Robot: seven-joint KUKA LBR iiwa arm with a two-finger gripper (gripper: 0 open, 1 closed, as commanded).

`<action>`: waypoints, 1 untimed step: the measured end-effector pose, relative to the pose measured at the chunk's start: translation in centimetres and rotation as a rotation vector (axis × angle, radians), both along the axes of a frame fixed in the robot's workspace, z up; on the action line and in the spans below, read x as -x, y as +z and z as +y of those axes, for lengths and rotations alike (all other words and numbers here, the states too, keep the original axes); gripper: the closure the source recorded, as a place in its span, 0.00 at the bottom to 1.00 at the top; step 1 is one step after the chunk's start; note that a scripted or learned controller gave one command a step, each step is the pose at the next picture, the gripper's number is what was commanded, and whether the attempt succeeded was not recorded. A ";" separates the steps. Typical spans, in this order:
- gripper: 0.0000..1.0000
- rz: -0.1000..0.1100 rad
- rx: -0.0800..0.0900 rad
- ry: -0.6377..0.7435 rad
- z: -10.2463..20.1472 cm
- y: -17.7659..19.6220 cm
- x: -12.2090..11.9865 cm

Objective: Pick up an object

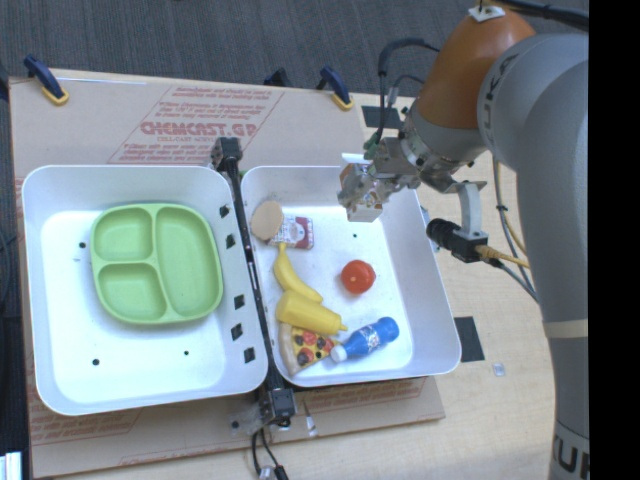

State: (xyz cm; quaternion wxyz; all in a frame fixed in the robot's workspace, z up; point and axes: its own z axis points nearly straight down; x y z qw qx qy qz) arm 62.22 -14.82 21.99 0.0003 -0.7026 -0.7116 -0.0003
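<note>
While the hand (362, 196) hangs over the right white plastic bin (425, 268) at its 12 o'clock edge, finger state: cannot tell. Round red tomato (358, 276) sits near bin centre, blue bottle (367, 339) at 6 o'clock.

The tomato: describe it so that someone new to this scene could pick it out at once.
Look in the right-hand white bin, the one holding several toy foods. The tomato lies alone on bare floor near its middle, right of the banana and above the blue bottle. It is the only round red thing there.
</note>
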 end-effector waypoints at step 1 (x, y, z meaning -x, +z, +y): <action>1.00 -0.001 0.000 -0.007 6.0 3.8 0.6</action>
